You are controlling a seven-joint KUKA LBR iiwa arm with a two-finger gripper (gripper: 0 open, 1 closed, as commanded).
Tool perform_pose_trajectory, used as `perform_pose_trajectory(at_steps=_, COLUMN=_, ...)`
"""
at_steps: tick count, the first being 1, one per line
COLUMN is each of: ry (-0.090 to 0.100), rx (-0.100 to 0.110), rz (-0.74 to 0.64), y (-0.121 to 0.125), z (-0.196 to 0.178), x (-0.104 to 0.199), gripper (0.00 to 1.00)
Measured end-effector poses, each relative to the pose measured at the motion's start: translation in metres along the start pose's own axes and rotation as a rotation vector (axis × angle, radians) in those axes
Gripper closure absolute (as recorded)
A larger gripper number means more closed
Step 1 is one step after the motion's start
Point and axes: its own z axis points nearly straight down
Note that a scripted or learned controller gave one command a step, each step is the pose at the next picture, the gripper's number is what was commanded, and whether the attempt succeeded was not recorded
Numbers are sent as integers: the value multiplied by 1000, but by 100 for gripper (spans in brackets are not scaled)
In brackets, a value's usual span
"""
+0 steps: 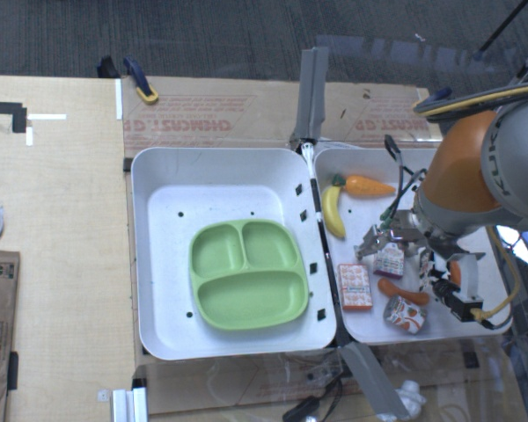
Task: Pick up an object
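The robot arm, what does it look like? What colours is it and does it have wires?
The arm is fat and rounded, grey with a big orange band above the wrist. Below that sits a gripper of silvery metal and black parts. Thin dark cables loop beside the wrist, and a yellow wire curls near its lower black part. A yellow-and-blue strip crosses above the arm.

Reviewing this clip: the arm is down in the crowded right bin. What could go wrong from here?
1. The gripper sits amid tightly packed things: a small packet, a red box and a sausage. It might catch two at once or nudge one aside.
2. The banana and carrot lie close by; the arm could bump them.
3. The wrist hides much of the bin, so a miss may be hard to spot.
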Motion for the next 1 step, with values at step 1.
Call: perform_pose_trajectory(at_steps=1, ry=-1, rx=1, rz=4, y=0, z=-9, x=-1, gripper=100)
